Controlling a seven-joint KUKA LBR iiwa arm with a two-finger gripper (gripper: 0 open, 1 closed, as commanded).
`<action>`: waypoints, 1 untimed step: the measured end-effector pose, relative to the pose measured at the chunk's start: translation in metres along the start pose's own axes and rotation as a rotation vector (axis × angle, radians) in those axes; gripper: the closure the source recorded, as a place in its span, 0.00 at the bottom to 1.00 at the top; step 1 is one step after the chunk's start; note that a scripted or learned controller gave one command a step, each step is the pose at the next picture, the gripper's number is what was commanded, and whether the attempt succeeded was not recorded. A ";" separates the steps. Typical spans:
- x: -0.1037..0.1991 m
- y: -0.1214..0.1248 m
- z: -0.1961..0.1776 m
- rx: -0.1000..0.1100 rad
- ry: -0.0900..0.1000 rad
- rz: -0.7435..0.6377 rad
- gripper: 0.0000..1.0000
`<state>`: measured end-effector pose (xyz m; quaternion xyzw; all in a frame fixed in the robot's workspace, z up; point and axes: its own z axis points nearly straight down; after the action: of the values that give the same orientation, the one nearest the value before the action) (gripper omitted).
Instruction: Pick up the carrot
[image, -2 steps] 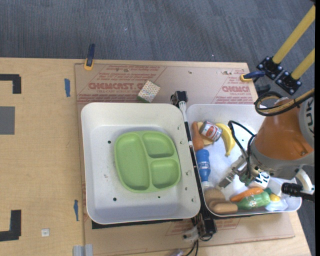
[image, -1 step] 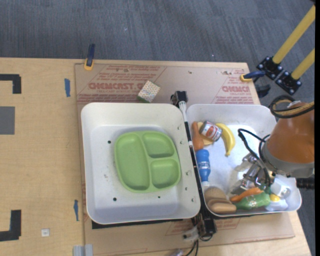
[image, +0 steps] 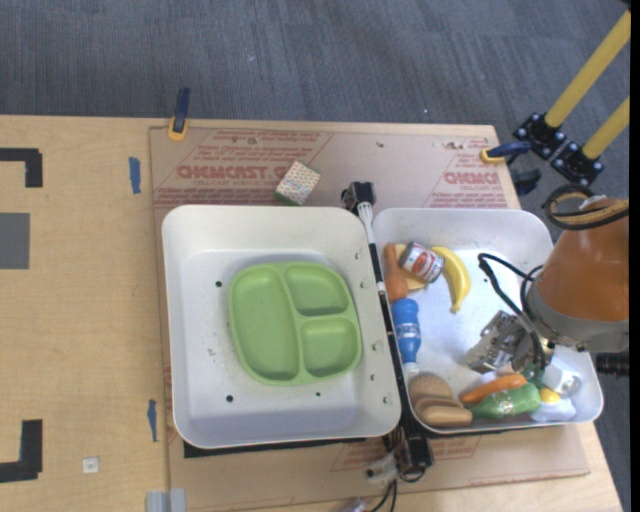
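The carrot (image: 495, 386) is a slim orange piece lying near the front of the right bin (image: 520, 228), just above a green vegetable (image: 506, 404). My gripper (image: 500, 345) hangs low in that bin, directly behind the carrot and very close to it. Its metal parts overlap in the camera view, and nothing can be seen held in it. The grey arm with its orange band (image: 590, 275) comes in from the right and hides the bin's right wall.
Also in the right bin are a yellow banana (image: 457, 276), a red-labelled can (image: 421, 263), an orange item (image: 397, 284), a blue bottle (image: 406, 332) and a tan bread piece (image: 437, 397). The left bin (image: 195, 300) holds a green divided plate (image: 296, 321). A small cube (image: 298, 183) lies behind the bins.
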<state>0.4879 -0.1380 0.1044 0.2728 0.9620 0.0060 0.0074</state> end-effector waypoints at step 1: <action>0.001 0.000 0.001 0.000 0.002 0.000 0.00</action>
<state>0.4873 -0.1378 0.1034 0.2727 0.9621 0.0061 0.0064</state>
